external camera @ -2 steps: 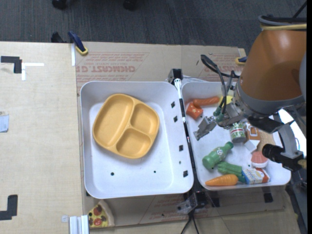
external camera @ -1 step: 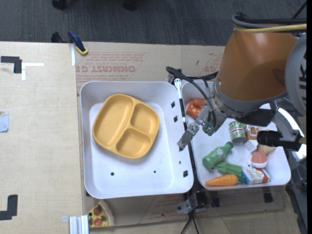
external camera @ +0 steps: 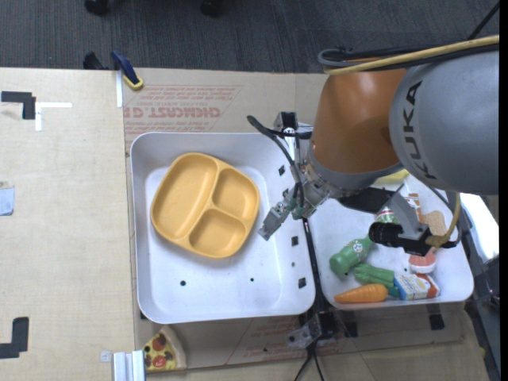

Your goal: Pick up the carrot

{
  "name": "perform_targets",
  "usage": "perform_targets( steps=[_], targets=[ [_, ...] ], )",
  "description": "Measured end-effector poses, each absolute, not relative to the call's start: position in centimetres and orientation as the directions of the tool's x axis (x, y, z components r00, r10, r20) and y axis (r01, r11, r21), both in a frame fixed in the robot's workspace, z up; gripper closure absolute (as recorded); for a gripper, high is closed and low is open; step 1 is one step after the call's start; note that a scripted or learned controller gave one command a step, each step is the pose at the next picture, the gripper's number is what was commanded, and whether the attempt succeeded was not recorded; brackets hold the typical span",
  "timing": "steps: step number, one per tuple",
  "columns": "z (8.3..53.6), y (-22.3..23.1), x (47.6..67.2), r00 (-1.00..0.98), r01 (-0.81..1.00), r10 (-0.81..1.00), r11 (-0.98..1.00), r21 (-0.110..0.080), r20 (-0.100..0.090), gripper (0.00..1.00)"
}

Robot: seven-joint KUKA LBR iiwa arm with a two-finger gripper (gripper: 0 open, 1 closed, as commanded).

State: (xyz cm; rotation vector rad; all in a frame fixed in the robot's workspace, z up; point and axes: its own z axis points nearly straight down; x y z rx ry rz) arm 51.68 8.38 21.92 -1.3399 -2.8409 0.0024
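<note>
Camera view, looking down at a slant on two shallow white plastic bins side by side: the left bin (external camera: 159,288) carries a yellow three-compartment plastic plate (external camera: 205,205), and the right bin (external camera: 460,272) carries a small heap of toy food. A grey arm with a broad orange band (external camera: 357,117) reaches in from the right and covers much of the right bin's upper part. Its two-finger gripper (external camera: 274,222) hangs over the right side of the left bin, just beside the plate's right edge. The small grey fingers sit too close and too blurred to say whether they are apart or together; nothing is seen between them.

The small orange toy carrot (external camera: 361,294) lies on its side along the near edge of the right bin, thick end left, tapering right. It is smooth and slightly glossy, touching a green toy vegetable (external camera: 357,262) behind it and a small printed carton (external camera: 413,286) at its right end.

By my judgement the pick is at the approach step, with the carrot untouched. The next move calls for crossing the wall between the bins, then descending over the carrot's middle with the fingers set across its narrow width, clear of the neighbours.
</note>
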Motion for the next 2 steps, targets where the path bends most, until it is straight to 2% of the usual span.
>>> perform_targets(
  steps=[1,2],
  targets=[
    [9.2,11.5,49.8,-0.719,0.695,0.695,0.719,0.0,-0.001,0.0],
    [8.8,19.2,47.2,-0.63,0.776,0.777,0.63,-0.021,0.005,0.0]
  ],
)
